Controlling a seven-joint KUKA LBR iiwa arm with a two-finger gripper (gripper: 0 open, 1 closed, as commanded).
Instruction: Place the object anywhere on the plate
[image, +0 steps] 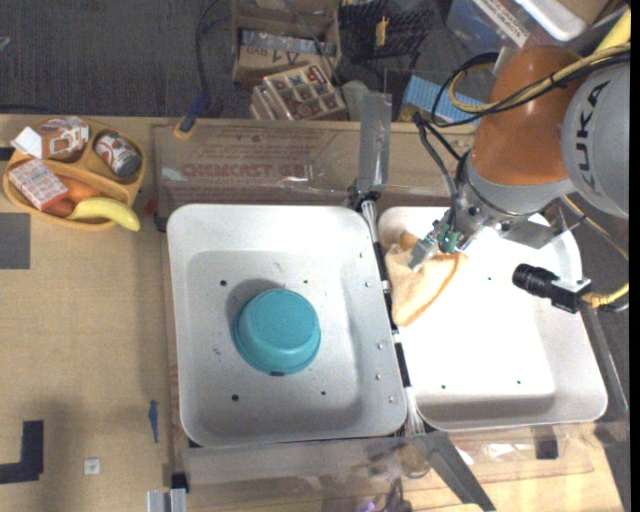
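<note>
Gripper (437, 244) at upper-left corner of right bin (520, 400) — touching a tan, floppy object (420, 285); grip state cannot be told — teal plate (278, 330) sits in left bin (200, 250).

A yellow tray (20, 190) sits at the bench's (80, 350) far left corner, touching its left edge. In the tray lie a banana (105, 211) along the near rim, a small red-and-white box (38, 183), something orange (62, 205) just beside the box, a round can (118, 154) and another printed packet (62, 138). A clear plastic sheet with red lettering (255, 165) lies flat along the bench's far edge, just beyond the two bins. Behind the bench, on the dark floor, stand cardboard boxes (290, 70) with printed sides and a tangle of black cables (215, 45). A strip of black tape (28, 450) marks the bench near its front left corner.
</note>
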